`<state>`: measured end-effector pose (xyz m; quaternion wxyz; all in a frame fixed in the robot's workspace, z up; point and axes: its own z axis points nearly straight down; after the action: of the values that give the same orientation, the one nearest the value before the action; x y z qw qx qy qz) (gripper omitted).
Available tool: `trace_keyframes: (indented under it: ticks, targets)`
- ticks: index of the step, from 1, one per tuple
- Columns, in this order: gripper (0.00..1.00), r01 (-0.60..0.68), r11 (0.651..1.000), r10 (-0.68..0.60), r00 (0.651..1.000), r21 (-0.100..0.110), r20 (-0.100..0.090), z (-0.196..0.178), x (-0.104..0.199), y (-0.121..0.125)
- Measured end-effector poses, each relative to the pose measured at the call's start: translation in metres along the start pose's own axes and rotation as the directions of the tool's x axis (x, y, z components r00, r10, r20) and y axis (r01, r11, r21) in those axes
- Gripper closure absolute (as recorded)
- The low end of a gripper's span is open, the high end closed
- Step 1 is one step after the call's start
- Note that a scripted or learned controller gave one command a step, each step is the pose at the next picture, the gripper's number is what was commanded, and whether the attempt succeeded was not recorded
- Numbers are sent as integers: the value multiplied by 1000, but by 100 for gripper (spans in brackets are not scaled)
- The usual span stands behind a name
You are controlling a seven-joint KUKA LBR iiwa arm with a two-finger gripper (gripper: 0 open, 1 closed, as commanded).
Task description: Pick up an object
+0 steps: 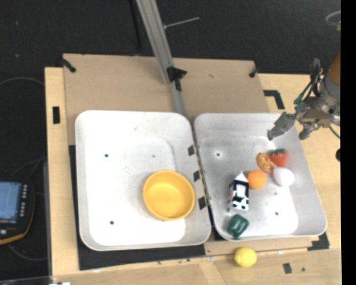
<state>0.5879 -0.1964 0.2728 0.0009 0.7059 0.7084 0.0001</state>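
Several small things sit in the right bin [302,218], and any of them would do for the pick imo. Closest to the claw [292,127] is a tight clump: a red strawberry-ish toy [278,157], an orange pretzel-looking bit [264,160] touching it, a white egg shape [283,177] just below, and an orange ball [257,180] beside that. They all look like light plastic play food, prob stiff and a bit slick, so round ones like the egg and ball could squirt out if pinched off-centre. I'd go across the widest part, straight down.

Black and white cow-pattern carton [239,196] looks like the easier grab tbh: flat sides, boxy, take it across the narrow faces. Dark green piece [238,225] sits near the bin's front edge, close to the wall, so less room for fingers there.

Claw looks spread apart w/ nothing between the fingers, up near the bin's back right corner. The clump lies just below it in the view, toward the front, and slightly left; carton and green piece are further off the same way.

Left bin [101,135] has a yellow bowl [169,195], well apart from the claw; thin rim, light, awkward. A yellow lemon-ish ball [245,257] sits on the worktop [136,269] outside the bins, in front of the right one.
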Motion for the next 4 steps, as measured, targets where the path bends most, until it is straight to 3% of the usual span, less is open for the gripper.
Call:
trace_keyframes:
  ticks: [1, 2, 4]
  targets:
    - [0, 0, 1000, 0, 1000, 0, 0, 0, 0, 0]
    - [0, -4, 1000, 4, 1000, 6, 0, 63, -2, -2]
    - [0, -4, 1000, 4, 1000, 4, 1, 150, 2, -2]
